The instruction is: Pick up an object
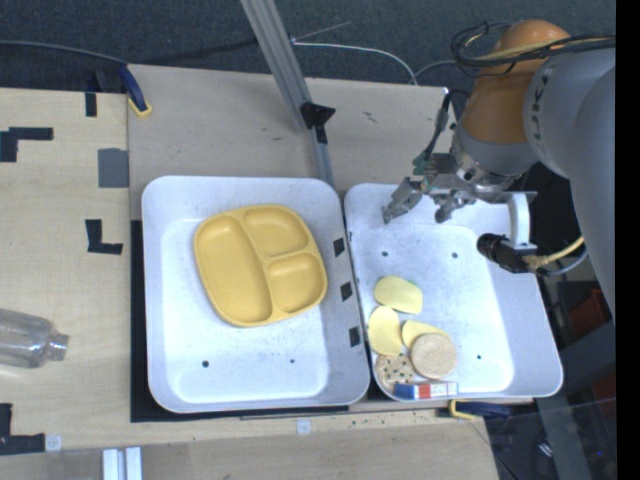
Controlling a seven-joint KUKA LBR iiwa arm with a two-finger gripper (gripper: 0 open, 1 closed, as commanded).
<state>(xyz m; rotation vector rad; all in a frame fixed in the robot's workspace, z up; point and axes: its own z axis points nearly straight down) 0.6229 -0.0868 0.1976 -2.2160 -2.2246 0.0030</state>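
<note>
In the right bin [500,298], several small items cluster near the front left: a pale yellow chip [398,293], a second yellow piece [385,330], a round tan cracker [433,354], a speckled cookie [397,370] and a thin red and blue wrapper [425,391]. My gripper [421,206] hangs over the bin's back edge, well behind these items. Its two grey fingers are spread apart with nothing between them.
The left bin [170,268] holds a yellow divided plate [260,264]. A slanted metal pole [278,48] rises behind the bins. A clear plastic bottle [28,338] lies on the bench at the far left. The grey arm fills the upper right.
</note>
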